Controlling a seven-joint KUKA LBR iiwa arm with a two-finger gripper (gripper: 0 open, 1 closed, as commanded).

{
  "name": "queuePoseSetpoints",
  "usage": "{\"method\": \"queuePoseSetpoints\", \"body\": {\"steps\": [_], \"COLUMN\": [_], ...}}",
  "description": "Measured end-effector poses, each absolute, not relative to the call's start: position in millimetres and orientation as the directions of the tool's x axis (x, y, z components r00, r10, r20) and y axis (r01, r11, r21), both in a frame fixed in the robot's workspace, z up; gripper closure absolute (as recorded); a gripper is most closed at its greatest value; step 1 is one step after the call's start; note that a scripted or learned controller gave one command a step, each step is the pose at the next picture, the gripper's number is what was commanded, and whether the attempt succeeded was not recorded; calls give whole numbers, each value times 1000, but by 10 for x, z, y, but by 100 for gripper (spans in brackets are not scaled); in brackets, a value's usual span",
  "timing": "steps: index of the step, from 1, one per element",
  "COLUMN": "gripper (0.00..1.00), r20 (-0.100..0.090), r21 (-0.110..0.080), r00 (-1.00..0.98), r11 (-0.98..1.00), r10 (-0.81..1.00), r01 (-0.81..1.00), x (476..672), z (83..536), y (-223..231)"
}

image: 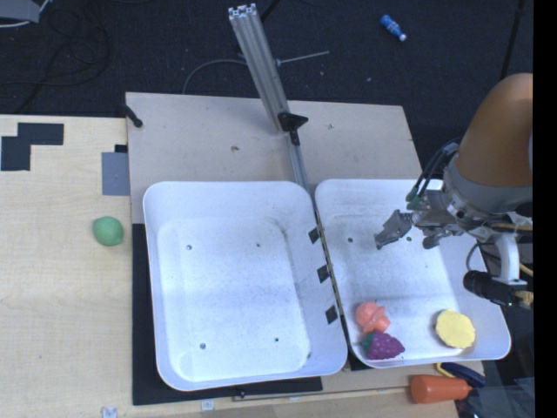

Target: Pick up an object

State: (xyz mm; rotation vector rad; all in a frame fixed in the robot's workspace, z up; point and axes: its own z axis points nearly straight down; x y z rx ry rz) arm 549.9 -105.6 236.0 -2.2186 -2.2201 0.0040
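Note:
The right bin [348, 200] holds three small things near its front edge: an orange-pink piece [372, 315], a purple grape bunch [383, 347] just in front of it, and a yellow round piece [455, 328] to the right. My gripper [412, 235] hangs over the upper middle of this bin, well behind those things. Its two dark fingers [392, 230] stand spread apart and open, with nothing between them. The grey arm with its orange band [500, 129] comes in from the right.
The left bin [161, 200] lies beside the right one. A green ball [108, 231] rests on the wooden bench to its left. An orange object [439, 388] lies outside the right bin's front rim. A slanted metal bar [265, 68] stands behind the bins.

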Motion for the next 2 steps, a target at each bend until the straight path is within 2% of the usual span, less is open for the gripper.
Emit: {"method": "queuePoseSetpoints", "body": {"steps": [2], "gripper": [0], "r20": [1], "r21": [-6], "r00": [0], "r11": [0], "r10": [1000], "r01": [1000], "x": [5458], "z": [1169], "y": [-1187]}}
